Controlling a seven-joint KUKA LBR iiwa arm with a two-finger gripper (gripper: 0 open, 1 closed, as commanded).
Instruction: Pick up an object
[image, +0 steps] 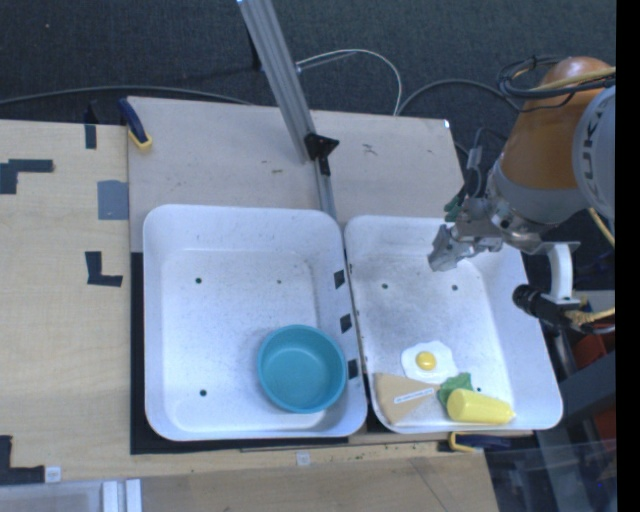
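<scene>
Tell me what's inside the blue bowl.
The blue bowl, in the left bin, shows just its own blue bottom; nothing lies in it. Its near inner wall is hidden by the rim.

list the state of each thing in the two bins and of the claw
blue bowl: upright, open side up, near corner of left bin
fried egg: flat, yolk up, in right bin
cheese wedge: lying flat beside the egg
corn cob: on its side, touching the cheese
claw: above the far part of the right bin, nothing seen between its tips
</scene>
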